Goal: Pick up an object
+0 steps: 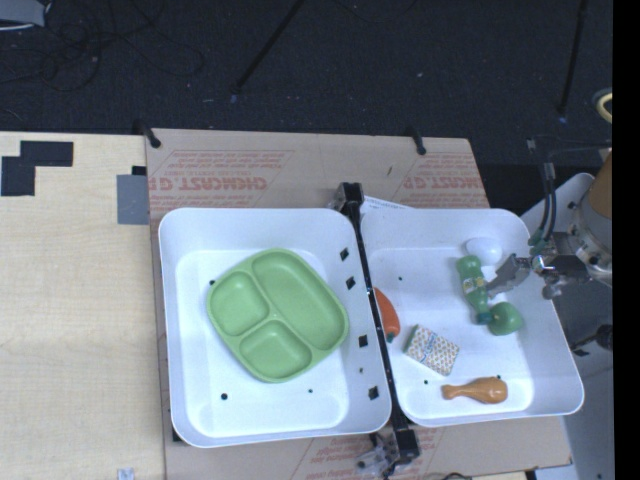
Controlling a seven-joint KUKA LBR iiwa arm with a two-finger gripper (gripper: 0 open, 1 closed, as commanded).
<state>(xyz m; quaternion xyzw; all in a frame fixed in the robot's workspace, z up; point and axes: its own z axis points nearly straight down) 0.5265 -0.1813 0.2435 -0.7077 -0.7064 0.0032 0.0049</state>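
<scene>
A cardboard sheet (250, 173) with red printing lies under two white bins. The left bin (185, 368) holds a green plate (277, 314) with three compartments, lying flat and turned at a slant, about in the bin's middle. The right bin (545, 388) sits just beside it, the two walls meeting at a black divider (362, 298) with clips.

The arm (590, 238) reaches in from the right over the right bin's far right corner. Its gripper (497, 286) points left and down, its tip right at a green dumbbell (482, 293) that lies in the right part of that bin, one end far, the other near. I cannot tell whether the fingers are apart or closed, or whether they have the dumbbell between them.

A white object (482, 249) sits just beyond the dumbbell. Near the bin's front lies a tan drumstick (477, 392), left of it a small patterned packet (432, 350), and against the left wall an orange thing (386, 313).
</scene>
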